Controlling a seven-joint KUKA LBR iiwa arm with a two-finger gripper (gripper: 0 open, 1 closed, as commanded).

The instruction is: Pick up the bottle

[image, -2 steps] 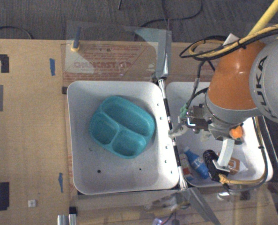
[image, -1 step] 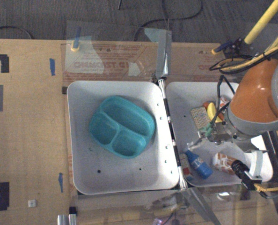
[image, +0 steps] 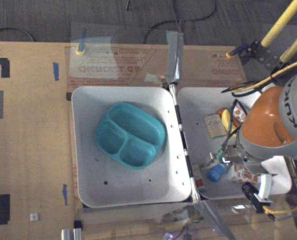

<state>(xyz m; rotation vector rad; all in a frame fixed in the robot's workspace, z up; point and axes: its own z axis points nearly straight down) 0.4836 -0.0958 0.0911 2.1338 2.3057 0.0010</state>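
Blue bottle (image: 216, 172), small and stubby, lies on the floor of the right-hand shallow white bin (image: 194, 115), just beside the claw (image: 225, 160), on its lower left as the camera sees it. Whether the claw touches it cannot be told. The claw sits under the grey arm's orange band (image: 265, 119), and the wrist hides most of it, so whether it is open or closed also cannot be told. A small green light glows at the claw's upper edge.

On the claw's other side, to the right, lies a crumpled orange-and-white printed packet (image: 244, 174), with a white and black part of the arm's fittings (image: 261, 189) beyond it, toward the bin's lower edge.

Above the claw, farther up the same bin, lies a flat square tan speckled packet (image: 215, 125). Just past it are a small yellow and red object (image: 225, 118) and a red-and-white patterned item (image: 238, 115), partly covered by black cables.

Well to the claw's left, across the strip where the two bins meet, the left-hand shallow white bin (image: 88, 174) holds a teal plastic divided plate (image: 130, 134) with three compartments, lying slightly askew near its middle.

Farthest out, the tan tabletop (image: 28, 149) carries black corner marks and bits of blue tape.
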